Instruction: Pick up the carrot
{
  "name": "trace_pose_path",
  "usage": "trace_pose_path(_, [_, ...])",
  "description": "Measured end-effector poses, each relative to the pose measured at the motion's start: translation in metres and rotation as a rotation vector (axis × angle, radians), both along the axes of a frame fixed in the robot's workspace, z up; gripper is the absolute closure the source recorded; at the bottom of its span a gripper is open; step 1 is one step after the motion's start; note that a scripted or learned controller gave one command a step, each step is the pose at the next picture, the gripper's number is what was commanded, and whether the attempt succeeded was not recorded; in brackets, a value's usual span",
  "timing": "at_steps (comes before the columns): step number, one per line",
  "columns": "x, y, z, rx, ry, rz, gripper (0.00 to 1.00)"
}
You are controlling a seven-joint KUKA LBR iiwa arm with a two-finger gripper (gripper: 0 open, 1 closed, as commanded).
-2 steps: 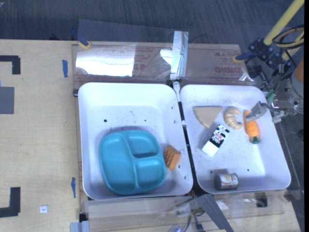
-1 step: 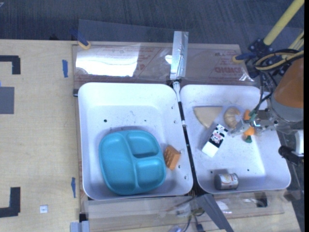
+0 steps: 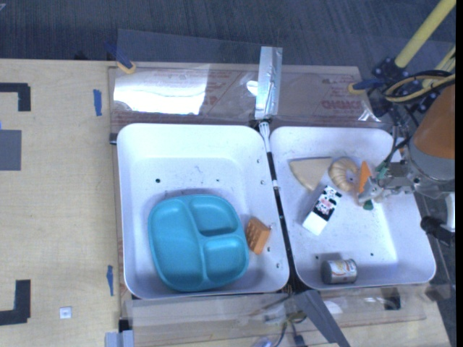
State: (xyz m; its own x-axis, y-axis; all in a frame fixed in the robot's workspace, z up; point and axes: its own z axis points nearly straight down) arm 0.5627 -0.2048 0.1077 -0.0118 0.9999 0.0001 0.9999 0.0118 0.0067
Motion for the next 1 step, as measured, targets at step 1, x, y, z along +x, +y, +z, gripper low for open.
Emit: trace_pose_path(1, [0.0703, 0.0565, -0.016, -0.005, 0.017, -0.416, 1.0])
